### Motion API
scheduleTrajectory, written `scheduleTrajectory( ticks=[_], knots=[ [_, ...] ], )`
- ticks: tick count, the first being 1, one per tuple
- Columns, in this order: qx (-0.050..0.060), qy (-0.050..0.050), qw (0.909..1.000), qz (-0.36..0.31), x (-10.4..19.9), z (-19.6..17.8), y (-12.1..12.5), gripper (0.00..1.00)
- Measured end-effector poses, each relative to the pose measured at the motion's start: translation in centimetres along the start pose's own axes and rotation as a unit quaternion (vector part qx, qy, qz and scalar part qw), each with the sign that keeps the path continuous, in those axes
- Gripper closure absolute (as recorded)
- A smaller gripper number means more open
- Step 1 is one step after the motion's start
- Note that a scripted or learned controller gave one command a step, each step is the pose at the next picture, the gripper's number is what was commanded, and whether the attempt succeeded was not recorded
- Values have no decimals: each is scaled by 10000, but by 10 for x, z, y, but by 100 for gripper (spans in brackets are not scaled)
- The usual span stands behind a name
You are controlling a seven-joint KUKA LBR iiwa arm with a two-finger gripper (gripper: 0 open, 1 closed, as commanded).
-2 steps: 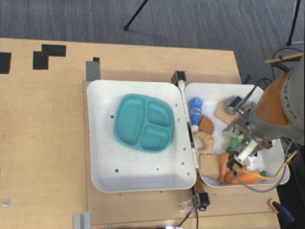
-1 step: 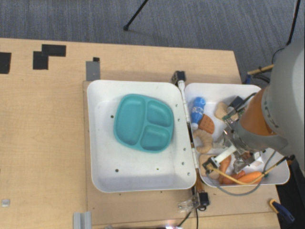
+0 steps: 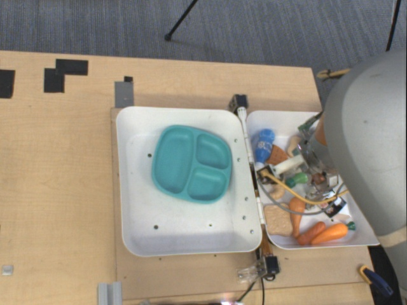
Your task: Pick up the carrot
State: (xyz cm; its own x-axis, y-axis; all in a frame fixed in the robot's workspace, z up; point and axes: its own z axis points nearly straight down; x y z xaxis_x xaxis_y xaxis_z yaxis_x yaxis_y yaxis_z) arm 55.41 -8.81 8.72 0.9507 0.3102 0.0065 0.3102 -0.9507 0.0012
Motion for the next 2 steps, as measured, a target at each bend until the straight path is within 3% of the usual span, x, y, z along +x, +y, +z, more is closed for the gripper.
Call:
scheduleTrajectory(
  ticks=[1,2],
  knots=[
    [-1,11,9999,-124,2,-12,-1,100],
    [4,5,9999,-134,2,-11,-1,0]
  ],
)
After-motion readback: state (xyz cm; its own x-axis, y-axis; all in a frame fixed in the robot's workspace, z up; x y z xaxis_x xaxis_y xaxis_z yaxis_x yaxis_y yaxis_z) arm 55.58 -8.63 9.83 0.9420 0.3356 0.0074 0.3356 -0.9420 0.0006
